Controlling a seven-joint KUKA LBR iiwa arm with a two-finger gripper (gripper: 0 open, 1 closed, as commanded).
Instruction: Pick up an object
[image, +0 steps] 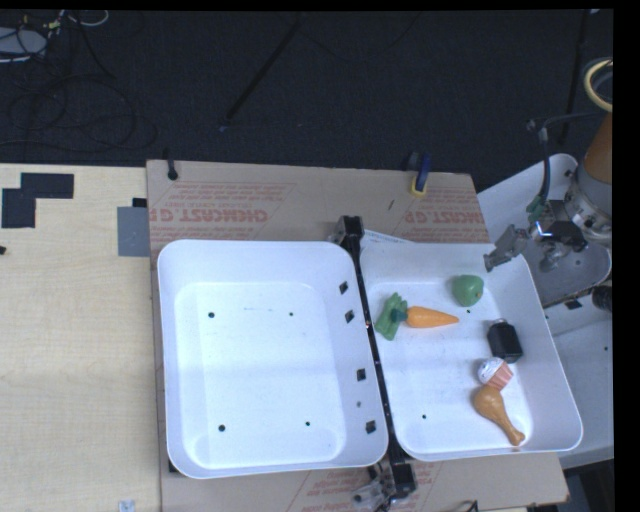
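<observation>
The right bin (560, 400) holds several small objects. A green rounded lump (467, 290) lies near its far side. An orange toy carrot (430, 318) with green leaves lies by the divider. Further right are a black block (504, 340), a small white and red piece (493, 372) and a tan drumstick shape (497, 411). My gripper (525, 254) hangs over the bin's far right corner, up and to the right of the green lump. Its fingers (499, 251) are spread open with nothing between them.
The left bin (180, 300) lies beside the right one, with a black hinge strip (365, 340) between them. Both rest on a cardboard sheet (300, 200) on the wooden bench. A white platform (590, 330) flanks the right bin.
</observation>
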